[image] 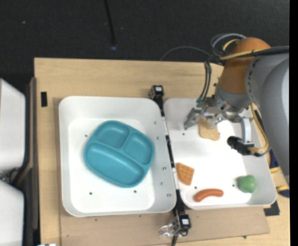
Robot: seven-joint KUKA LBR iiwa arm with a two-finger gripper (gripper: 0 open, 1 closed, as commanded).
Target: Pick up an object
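The tabletop is pale wood, set against a dark floor or backdrop crossed by a thin black cable at the top. On the far left a white panel is cut off by the frame edge, and what it belongs to is hard to make out.

The arm enters from the right, grey with an orange band, and its upper bulk is cut off at the frame edge. It covers the back right corner of the right bin.

The left bin holds a teal divided plate with three compartments, lying flat near the bin's middle.

In the right bin, the gripper sits low at the back, its metal fingers spread apart above a tan, toast-like piece. The piece lies just below the fingertips, and whether they touch it is unclear; it is not seen between them. A black part with a white bracket hangs beside the wrist, partly hidden by cables.

Nearer the front of that bin lie an orange waffle-textured wedge close to the left wall, a reddish sausage shape by the front wall, and a small green rounded object at the front right.

Small black clamps sit at the seam between the bins, back and front. No writing can be read anywhere.
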